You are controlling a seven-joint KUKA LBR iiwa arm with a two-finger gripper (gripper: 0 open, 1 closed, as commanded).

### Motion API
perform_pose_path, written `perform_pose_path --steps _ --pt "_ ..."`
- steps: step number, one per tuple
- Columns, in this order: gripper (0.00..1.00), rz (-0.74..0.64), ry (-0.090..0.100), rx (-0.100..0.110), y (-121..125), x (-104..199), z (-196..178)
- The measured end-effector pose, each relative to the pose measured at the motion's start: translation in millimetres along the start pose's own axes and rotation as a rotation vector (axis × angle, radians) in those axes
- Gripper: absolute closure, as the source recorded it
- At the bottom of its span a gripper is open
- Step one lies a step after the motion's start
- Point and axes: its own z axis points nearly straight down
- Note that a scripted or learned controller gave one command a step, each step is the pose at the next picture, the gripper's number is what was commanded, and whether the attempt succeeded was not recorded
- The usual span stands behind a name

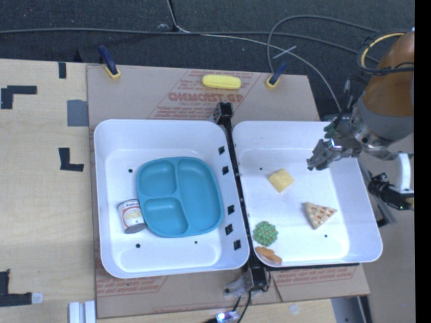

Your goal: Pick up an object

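Four objects lie in the right bin [357, 200]; we judge the gripper [322, 156], finger state unreadable, risks striking its far rim.

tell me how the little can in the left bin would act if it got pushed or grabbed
The can lies on its side against the blue plate, so a push would probably make it roll. Its round, smooth-looking wall may slip from a pincer unless squeezed across the middle. It looks rigid, unlikely to squash.
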Motion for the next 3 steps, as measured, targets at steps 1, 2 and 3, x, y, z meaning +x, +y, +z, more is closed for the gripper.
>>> perform_pose_path --steps 1,2,3 --pt "1.0 -0.004 0.002 0.004 17.6 48.7 10.7" --pt "1.0 -0.005 0.002 0.005 30.0 106.6 21.3" --pt "1.0 -0.003 0.001 0.005 37.4 151.3 28.1"
